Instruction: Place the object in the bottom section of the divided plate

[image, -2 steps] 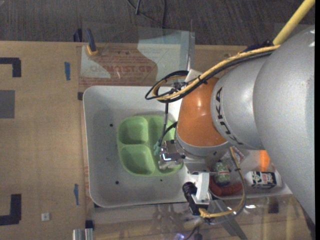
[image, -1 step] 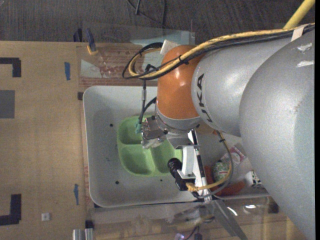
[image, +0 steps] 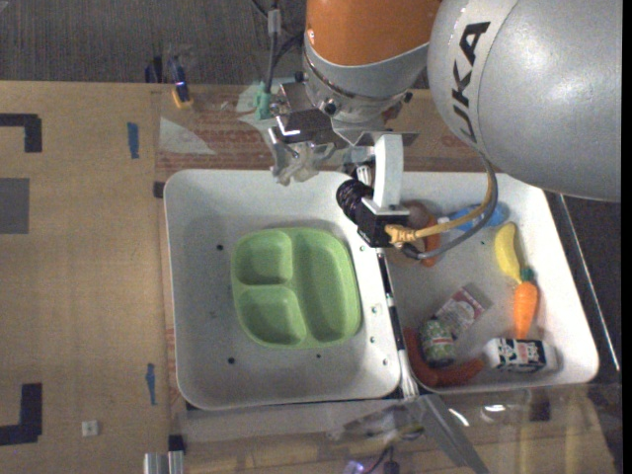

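arm [image: 513, 57] cut off at top and right edges.

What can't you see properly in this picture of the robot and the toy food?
- Gripper: in the camera view it is small and cluttered with cables, so what it is doing cannot be told.
- Brown item in the right bin: partly covered by the arm's black fitting and hoses.
- Milk carton: its label is too small to read.
- Arm: cut off by the top and right edges.
- Green divided plate: fully visible.

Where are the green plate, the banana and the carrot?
green plate [image: 341, 284], camera view, on its big section.
banana [image: 507, 250], camera view, on its yellow middle.
carrot [image: 524, 310], camera view, on its orange body.
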`<state>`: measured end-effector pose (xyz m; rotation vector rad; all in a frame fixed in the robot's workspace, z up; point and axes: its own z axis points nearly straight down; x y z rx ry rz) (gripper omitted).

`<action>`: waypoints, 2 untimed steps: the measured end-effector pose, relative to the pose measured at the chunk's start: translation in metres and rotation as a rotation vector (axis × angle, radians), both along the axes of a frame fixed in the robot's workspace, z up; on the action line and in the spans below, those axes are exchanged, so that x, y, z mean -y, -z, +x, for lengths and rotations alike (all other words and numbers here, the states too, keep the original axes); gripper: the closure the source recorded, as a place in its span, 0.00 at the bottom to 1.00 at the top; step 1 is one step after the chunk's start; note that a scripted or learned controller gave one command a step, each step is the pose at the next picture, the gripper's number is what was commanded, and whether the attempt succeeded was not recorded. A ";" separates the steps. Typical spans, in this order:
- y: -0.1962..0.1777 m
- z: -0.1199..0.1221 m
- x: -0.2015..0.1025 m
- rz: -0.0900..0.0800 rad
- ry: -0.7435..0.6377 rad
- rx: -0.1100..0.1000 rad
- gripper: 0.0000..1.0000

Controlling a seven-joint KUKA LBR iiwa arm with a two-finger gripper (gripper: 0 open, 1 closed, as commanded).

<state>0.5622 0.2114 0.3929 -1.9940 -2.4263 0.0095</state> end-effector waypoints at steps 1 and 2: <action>0.185 -0.061 -0.005 0.001 -0.053 -0.002 1.00; 0.156 -0.013 0.104 0.001 0.042 -0.001 1.00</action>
